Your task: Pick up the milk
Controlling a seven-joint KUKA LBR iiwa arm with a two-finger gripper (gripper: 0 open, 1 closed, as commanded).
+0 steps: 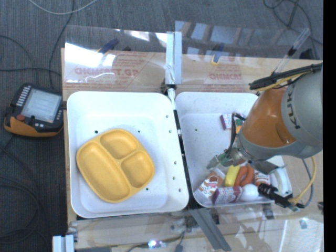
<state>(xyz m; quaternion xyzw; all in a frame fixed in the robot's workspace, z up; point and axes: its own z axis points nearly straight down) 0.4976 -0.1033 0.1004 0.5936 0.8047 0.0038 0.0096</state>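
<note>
Camera view showed me the arm (286, 122) reaching over the right bin (202, 117), with the gripper (229, 159) low above the pile of items in that bin's near corner. I could not tell the gripper's state, since the wrist and the clutter hid the tip. What I took for the milk (210, 184), a small carton with red and white print, lay just below and to the left of the gripper, resting on the bin floor against the near wall. Beside it, directly below the gripper, lay a purple packet (227, 195), and beyond these a yellow item (231, 176), an orange-red item (244, 175) and a white egg-shaped item (250, 192), all packed close together. A small dark packet (227, 121) lay apart, above the gripper. The left bin (84, 101) held a yellow divided tray (115, 164), well away from the tool. I judged the task to be at the approach stage: the carton sat unlifted in the bin, with no visible contact. Grasping, closing on the carton and lifting it clear remained. I judged the crowding a risk for a wrong pick.
</note>
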